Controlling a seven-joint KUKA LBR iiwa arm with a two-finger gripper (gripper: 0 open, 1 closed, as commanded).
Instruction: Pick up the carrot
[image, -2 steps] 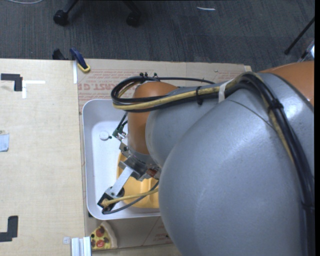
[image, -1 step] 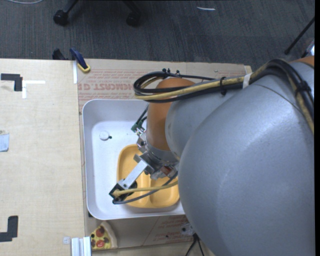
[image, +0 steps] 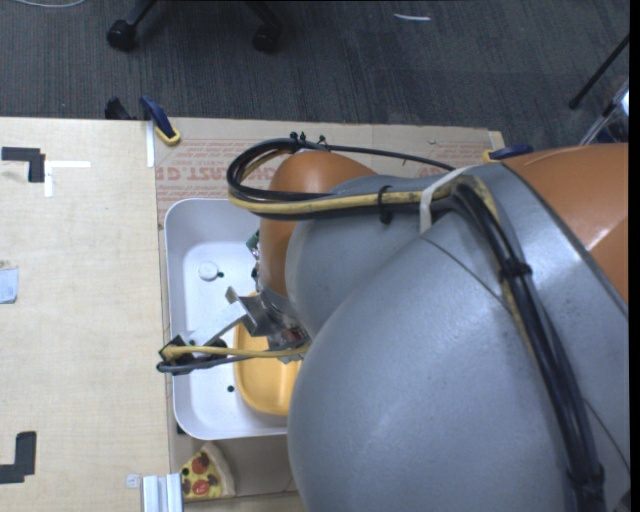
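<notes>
The arm's grey shell (image: 440, 380) is showing smooth, satin-finished, with a glossy orange band (image: 590, 200) catching light. Black rubbery cables (image: 300, 155) are looping over it. The white bin (image: 195, 300) is looking like smooth, shiny plastic. The bench (image: 80, 330) is reading as pale, matt wood, and the floor (image: 400, 70) as rough dark carpet.

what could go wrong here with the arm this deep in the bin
The arm covers most of the white bin, so the carrot can't be made out and a grasp may close on the wrong item. A yellow-orange object lies right under the wrist and could get pushed. The black and yellow cable hangs into the bin and might snag.
</notes>
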